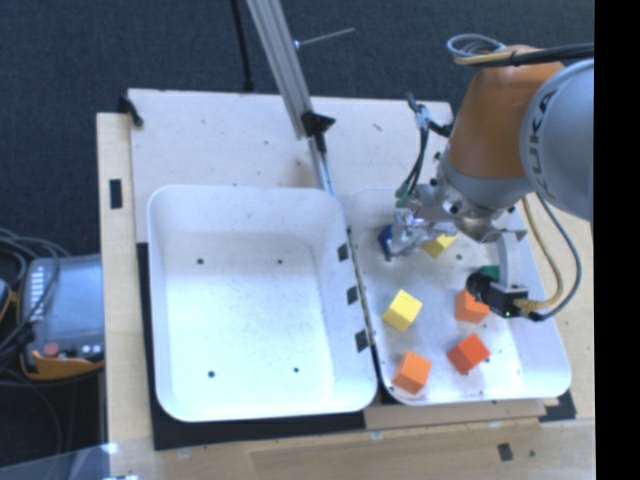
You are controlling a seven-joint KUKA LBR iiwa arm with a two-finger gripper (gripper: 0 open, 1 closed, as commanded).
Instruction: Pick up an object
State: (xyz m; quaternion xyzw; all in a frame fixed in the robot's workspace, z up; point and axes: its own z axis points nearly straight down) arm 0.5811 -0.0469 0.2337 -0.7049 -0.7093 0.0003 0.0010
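We read 1 marking: dark vertical lettering on the grey arm link (560, 118) at the right edge, cut off by the frame, looks like part of "KUKA" but we can't make out all letters. The grey box (68, 303) left of the bench has small buttons or lights, no legible text. No readable labels, numbers or signs on bins, blocks or bench.

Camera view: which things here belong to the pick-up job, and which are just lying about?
Job:
gripper
yellow block
orange blocks
small yellow piece
right bin

Lying about:
left bin
metal rail
grey box
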